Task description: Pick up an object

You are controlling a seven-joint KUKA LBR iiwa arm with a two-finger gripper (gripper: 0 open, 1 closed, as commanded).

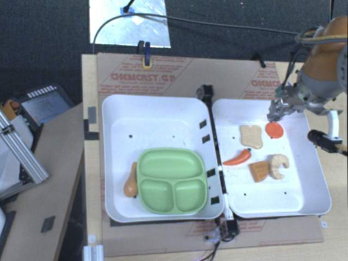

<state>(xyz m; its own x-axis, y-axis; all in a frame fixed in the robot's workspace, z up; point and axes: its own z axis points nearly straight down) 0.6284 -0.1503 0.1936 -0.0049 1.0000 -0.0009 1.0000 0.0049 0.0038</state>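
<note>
In the right bin (310, 170) lie a round red slice (275, 130), a pale bread-like piece (251, 136), a red chili pepper (238, 158), an orange-brown wedge (259, 171) and a cream curled piece (279, 166). My gripper (277, 113) hangs just above the far edge of the red slice, near the bin's back right. Nothing shows between its tips. The left bin (119, 118) holds a green divided tray (171, 180) and a tan pear-shaped piece (131, 181) to its left.
A black divider (212, 145) with clips runs between the two bins. A black cable (217, 23) crosses behind the bench. A metal rail and a grey box (46, 105) sit on the side table at left.
</note>
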